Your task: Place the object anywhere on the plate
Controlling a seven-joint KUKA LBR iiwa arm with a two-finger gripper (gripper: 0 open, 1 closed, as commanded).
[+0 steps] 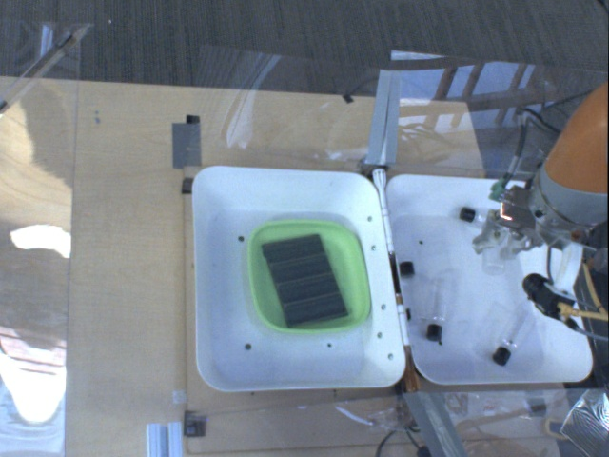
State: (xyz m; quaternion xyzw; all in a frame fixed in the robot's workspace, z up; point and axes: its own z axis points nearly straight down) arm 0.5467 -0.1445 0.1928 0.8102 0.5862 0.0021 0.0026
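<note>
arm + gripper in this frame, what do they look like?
The arm enters at the view's right: a rounded orange band above a grey wrist section. Below it, the gripper is pale, translucent-looking hardware with a small green-lit spot. Thin dark cables run alongside; a black fitting sits below it.

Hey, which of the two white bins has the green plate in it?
The left bin holds the green plate, with a dark ridged block lying on it. The right bin has small black pieces instead.
</note>
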